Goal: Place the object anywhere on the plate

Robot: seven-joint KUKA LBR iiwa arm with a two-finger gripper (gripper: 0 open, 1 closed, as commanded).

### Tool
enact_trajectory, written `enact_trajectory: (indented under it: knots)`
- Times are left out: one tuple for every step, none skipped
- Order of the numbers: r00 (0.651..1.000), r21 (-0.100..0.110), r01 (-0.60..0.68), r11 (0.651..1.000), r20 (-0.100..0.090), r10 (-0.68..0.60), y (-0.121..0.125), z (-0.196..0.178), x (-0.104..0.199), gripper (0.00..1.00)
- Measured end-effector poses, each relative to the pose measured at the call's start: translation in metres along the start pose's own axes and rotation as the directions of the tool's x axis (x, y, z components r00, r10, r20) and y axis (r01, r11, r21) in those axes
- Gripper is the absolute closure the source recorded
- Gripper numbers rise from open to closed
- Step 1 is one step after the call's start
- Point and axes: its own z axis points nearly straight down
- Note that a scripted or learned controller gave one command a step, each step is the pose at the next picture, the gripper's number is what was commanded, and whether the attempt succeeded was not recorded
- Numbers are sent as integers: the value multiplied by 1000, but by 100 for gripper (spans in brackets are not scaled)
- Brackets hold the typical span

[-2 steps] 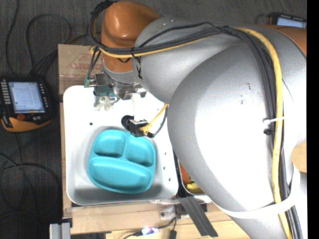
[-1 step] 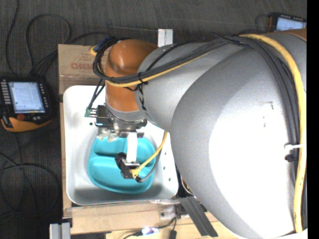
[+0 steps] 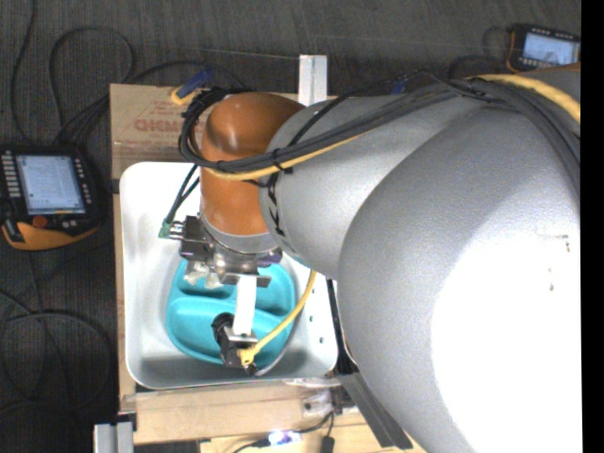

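Observation:
A turquoise plate (image 3: 193,319) lies in the near part of the left white bin (image 3: 142,253). My gripper (image 3: 209,274) hangs straight over the plate's far half, below the orange wrist band. The arm's body and wrist hardware hide the fingertips and whatever lies under them. No loose object shows on the visible part of the plate.
The grey arm covers the whole right side of the view, including the right bin. A cardboard sheet (image 3: 151,121) lies behind the left bin. A teach pendant (image 3: 45,189) sits on the floor at the left, with cables around it.

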Motion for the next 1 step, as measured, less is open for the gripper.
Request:
enact_trajectory:
  knots:
    - [1000, 0, 0, 1000, 0, 0, 0, 0, 0, 0]
